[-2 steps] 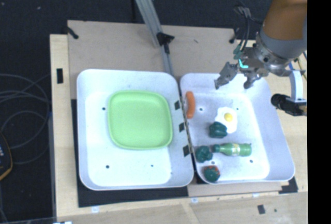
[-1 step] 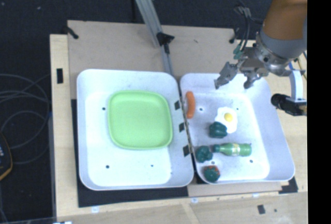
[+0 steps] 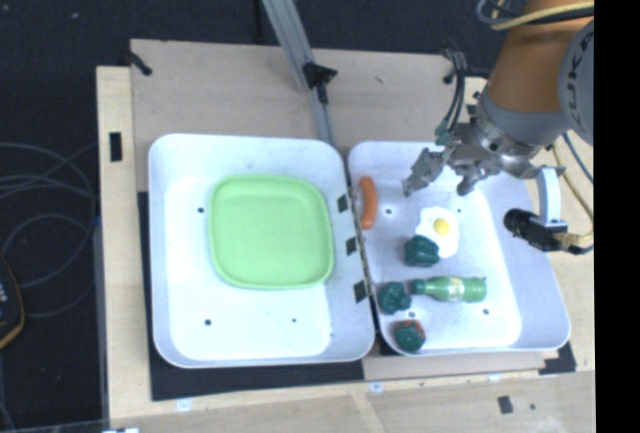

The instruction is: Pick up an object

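Right bin point(image 3: 520, 316): open hand point(image 3: 440, 179) above fried egg point(image 3: 439, 228).

We note an arm point(image 3: 540, 71) with a broad orange band above a grey wrist section. Pale looped cables point(image 3: 515, 1) crown the orange part; thin dark cables run down its side. The end effector point(image 3: 446, 177) is grey metal with two dark-tipped fingers point(image 3: 415, 179).

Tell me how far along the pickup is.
Nothing looks picked yet. The gripper hangs open above the right bin, nothing between its fingers, just above the egg. Left: descend, close on an object and lift it.
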Controlling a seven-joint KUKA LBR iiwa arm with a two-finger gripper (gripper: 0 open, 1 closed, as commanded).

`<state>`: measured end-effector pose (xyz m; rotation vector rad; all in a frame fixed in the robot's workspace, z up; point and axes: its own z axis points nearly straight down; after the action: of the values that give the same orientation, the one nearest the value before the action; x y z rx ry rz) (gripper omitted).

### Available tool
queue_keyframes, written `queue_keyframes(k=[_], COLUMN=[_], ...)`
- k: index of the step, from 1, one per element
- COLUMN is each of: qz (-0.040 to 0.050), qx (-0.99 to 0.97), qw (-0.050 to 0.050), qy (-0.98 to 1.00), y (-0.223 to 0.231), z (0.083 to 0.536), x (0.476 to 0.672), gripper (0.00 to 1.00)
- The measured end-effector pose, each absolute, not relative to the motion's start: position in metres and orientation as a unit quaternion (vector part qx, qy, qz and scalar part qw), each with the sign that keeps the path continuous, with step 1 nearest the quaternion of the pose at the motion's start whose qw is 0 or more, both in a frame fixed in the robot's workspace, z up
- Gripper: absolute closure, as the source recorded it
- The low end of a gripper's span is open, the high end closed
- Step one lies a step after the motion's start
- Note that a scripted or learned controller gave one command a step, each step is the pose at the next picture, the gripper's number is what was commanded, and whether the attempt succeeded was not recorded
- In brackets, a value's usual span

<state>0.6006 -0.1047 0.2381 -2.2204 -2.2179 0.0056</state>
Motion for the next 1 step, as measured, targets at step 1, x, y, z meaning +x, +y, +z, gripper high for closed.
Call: queue_keyframes(k=[1], qz=[0.0013], qx=[-0.707], qw=[0.001], qy=[-0.707], y=[-0.1045], z=[0.1955], x=[0.6034], gripper=[0.0])
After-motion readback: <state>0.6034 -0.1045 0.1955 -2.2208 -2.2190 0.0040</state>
